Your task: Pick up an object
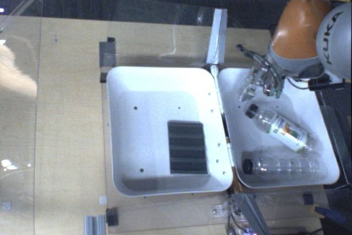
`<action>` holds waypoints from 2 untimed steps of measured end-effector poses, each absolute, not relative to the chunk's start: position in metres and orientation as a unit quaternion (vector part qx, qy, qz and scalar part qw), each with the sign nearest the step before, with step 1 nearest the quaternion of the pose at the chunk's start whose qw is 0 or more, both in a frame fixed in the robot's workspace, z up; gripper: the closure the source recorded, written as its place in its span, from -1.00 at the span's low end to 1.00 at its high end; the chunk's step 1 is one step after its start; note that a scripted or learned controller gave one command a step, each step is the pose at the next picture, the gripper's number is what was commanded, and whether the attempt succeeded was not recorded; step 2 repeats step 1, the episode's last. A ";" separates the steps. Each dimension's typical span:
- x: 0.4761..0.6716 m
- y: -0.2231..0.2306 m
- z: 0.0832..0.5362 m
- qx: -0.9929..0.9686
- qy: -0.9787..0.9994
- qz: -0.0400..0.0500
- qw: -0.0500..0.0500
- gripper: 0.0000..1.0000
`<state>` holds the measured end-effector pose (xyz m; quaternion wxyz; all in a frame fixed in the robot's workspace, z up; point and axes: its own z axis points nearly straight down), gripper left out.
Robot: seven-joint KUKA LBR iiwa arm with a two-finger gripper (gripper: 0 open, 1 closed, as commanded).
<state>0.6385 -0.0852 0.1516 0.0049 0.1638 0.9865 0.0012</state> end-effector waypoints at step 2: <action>0.657 -0.131 0.190 0.103 0.995 0.000 0.006 1.00</action>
